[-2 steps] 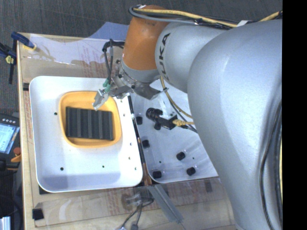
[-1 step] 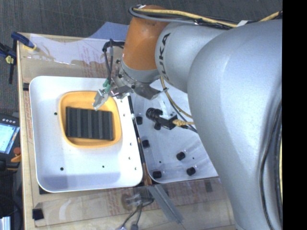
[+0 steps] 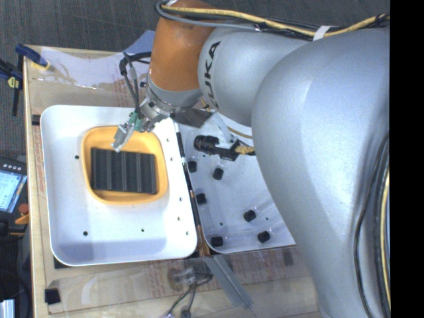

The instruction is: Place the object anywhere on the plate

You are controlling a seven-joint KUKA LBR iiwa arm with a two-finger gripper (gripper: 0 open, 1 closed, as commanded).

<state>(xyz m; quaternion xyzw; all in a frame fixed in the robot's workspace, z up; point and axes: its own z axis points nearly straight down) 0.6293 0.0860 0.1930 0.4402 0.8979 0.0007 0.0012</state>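
At the near edge of the wooden desk [image 3: 132, 290] lies a loose tangle of cable, and just beyond it sits the left shallow white plastic bin [image 3: 59, 217], whose near floor is bare and whose raised rim curves up on all sides. Further in, roughly at the bin's middle, rests the yellow-orange rounded-square plate [image 3: 154, 197], with a dark ribbed rectangular panel [image 3: 124, 171] lying flat across most of its surface. At the plate's far right corner the end effector [image 3: 123, 138] hangs low, its tip just over the plate's rim; something small and greenish sits at the tip, but it is too small and blurred to say whether that is the object or part of the tool, and I cannot tell whether the tool is closed on anything. To the right, the second white bin [image 3: 246, 234] is mostly hidden under the bulky grey arm with its orange band [image 3: 179, 45]. I judge the carry largely done and the release still outstanding, if anything is held. Open room lies toward the near left; the divide between the bins is close on the right.
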